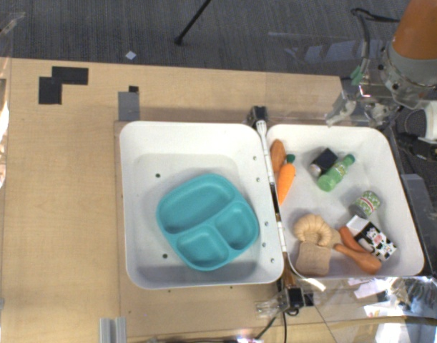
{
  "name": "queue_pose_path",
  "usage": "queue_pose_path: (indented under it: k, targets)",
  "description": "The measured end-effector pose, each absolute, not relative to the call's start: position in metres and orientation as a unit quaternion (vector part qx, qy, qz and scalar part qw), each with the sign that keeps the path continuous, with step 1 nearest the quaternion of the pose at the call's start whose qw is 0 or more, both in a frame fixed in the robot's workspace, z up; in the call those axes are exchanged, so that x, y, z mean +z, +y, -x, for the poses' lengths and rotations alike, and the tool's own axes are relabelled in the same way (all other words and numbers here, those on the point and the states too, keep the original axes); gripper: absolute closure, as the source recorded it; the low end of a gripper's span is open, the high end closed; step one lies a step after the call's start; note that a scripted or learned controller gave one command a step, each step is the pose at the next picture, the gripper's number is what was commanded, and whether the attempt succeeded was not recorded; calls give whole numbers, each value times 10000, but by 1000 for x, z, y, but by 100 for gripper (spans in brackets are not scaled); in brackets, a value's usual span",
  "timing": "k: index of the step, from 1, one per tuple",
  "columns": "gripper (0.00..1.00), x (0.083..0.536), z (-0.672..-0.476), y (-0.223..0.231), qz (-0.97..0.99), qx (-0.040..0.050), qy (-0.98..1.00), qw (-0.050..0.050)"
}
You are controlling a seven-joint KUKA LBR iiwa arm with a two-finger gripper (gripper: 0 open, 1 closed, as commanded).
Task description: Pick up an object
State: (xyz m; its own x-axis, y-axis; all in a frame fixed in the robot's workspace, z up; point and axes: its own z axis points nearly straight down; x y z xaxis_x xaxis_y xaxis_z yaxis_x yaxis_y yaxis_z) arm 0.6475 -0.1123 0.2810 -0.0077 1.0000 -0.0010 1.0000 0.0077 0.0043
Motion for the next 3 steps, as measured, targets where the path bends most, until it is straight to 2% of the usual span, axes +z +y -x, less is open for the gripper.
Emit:
queue_pose_path:
  k: [1,2,3]
  targets:
    - [0,128,-611,-83,-6968,32,7172,41]
    - [0,87,-622,-135,-6900,27,7238,51]
    - [0,89,-672,-197,-6491,54,7606,-56]
